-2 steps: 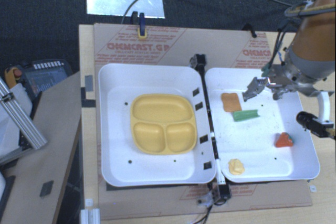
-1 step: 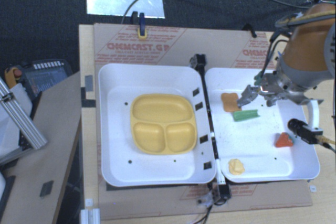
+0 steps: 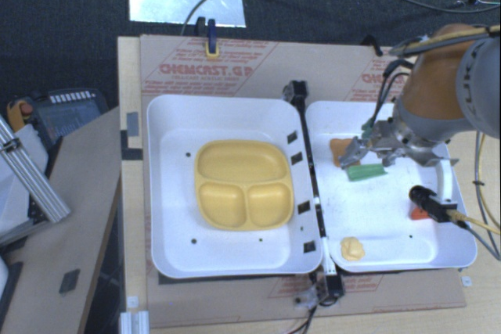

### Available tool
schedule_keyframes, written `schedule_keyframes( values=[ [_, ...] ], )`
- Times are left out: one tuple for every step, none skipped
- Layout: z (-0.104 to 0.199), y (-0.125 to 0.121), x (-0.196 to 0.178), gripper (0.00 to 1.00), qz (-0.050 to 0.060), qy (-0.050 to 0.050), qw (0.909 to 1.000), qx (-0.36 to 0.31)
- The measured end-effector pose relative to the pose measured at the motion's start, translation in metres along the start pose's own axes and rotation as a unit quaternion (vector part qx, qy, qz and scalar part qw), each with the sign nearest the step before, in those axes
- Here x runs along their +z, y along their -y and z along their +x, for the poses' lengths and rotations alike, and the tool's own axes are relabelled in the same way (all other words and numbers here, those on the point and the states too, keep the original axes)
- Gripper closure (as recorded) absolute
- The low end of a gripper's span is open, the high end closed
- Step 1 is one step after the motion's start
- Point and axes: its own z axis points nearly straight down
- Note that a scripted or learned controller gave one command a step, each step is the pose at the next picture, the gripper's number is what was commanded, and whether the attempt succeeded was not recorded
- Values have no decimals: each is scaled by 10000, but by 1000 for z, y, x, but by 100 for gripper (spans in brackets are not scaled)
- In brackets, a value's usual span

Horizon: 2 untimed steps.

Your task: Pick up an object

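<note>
The grey arm's end effector (image 3: 366,153) hangs low in the right shallow white bin (image 3: 391,250), directly over a flat green plastic block (image 3: 365,171) beside an orange wedge-shaped piece (image 3: 341,149); whether it is clenched or released I cannot tell. A small pale yellow lump (image 3: 352,249) lies near the front rim, while a yellow compartmented plastic tray (image 3: 242,184) occupies the left white bin (image 3: 168,199).
</note>
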Motion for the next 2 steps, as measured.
schedule_keyframes(
  values=[
    [-2, 0, 41, 0, -16, 3, 10000, 1],
    [-2, -1, 29, 100, -24, 7, 10000, 2]
  ],
)
